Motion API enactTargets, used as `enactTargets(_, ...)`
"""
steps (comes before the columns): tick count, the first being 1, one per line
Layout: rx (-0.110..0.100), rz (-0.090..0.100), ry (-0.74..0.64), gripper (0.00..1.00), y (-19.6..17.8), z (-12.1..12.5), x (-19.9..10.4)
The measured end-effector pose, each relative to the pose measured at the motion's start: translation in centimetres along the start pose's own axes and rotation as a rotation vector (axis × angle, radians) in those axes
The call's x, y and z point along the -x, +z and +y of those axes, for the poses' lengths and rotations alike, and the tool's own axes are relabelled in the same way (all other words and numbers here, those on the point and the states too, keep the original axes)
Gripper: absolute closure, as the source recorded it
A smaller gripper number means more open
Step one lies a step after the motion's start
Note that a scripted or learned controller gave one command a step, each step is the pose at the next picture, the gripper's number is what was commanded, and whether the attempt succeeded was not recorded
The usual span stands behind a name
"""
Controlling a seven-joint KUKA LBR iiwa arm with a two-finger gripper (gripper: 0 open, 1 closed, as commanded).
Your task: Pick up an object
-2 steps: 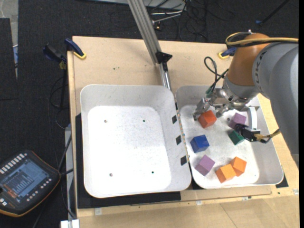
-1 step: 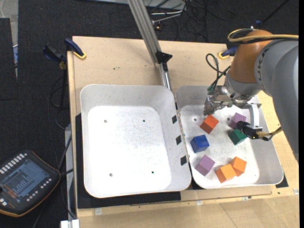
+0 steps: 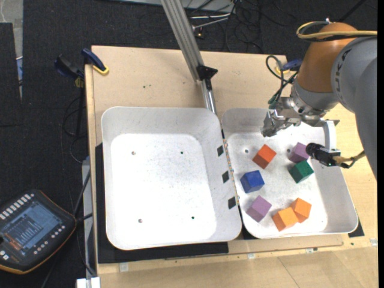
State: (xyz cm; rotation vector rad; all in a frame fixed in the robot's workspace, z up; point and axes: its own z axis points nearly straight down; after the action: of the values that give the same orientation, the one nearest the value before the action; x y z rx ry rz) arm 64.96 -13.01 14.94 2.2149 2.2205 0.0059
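The blocks lie loosely scattered in the right bin (image 3: 336, 185), so a descent from here could clip the orange cube (image 3: 264, 156) on an edge and nudge it aside rather than take it. The gripper (image 3: 273, 125) hangs over the bin's far end, just beyond that cube — nothing shows beneath it, and its opening I cannot tell.

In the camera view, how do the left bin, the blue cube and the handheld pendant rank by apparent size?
Largest to smallest:
1. left bin
2. handheld pendant, partly cut off by the frame edge
3. blue cube
The pendant's nearness to the camera is unclear, but the gaps are wide.
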Motion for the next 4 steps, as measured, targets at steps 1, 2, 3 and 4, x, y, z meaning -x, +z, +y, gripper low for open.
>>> enactTargets(1,0.001,-0.001,0.002,1.00,-5.8,-0.7,0.2)
enactTargets(2,-0.004,0.000,0.000,1.00,-6.2,-0.6,0.2)
enactTargets(3,-0.007,0.003,-0.005,1.00,-5.8,-0.3,-5.3)
enactTargets(4,-0.004,0.003,-0.006,1.00,-7.2,-0.2,-10.5)
